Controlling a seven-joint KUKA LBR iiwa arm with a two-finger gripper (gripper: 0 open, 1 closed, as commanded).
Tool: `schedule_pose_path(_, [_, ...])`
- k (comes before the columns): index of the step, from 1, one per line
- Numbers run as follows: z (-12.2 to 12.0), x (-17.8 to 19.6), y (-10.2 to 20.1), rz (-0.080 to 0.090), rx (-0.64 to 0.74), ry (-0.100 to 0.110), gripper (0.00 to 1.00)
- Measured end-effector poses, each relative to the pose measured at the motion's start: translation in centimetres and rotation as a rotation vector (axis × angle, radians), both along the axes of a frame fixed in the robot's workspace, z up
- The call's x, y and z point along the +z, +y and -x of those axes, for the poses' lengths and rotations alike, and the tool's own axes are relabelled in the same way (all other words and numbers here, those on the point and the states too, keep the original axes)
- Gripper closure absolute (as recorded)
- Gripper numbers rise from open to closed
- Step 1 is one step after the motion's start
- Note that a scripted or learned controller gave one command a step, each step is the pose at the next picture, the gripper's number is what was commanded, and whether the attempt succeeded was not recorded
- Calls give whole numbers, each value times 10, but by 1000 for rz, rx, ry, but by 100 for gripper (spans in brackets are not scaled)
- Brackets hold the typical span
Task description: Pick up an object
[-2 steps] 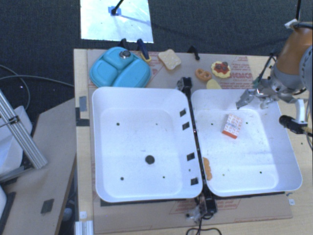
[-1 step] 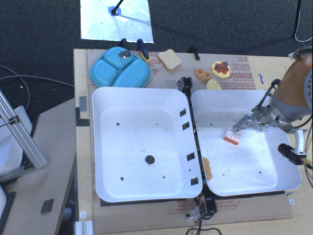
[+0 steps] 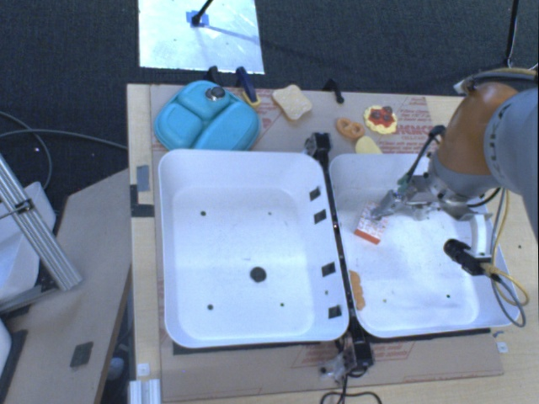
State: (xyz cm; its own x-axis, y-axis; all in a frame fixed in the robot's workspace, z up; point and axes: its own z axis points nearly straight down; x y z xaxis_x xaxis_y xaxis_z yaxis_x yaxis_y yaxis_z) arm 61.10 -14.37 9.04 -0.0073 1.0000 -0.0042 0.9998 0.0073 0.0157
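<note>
We see the small white-and-red packet (image 3: 369, 228) lying in the right bin (image 3: 438, 310) just below our gripper (image 3: 381, 211), whose closure we cannot tell, and we judge it light, thin and floppy, best pinched across its edges.

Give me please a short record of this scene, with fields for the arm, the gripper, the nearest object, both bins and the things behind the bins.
arm: grey with orange band, reaching in from the right over the right bin
gripper: low over the right bin
nearest object: small white and red packet, at the gripper's tip, on the bin floor
right bin: also an orange piece by its left wall
left bin: a small dark round thing
behind bins: blue divided tray, toast slice, pretzel, small tart
</note>
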Motion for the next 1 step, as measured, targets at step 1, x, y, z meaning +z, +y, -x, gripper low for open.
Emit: schedule_pose_path(1, [-33,-1,41,-1,1,2,0])
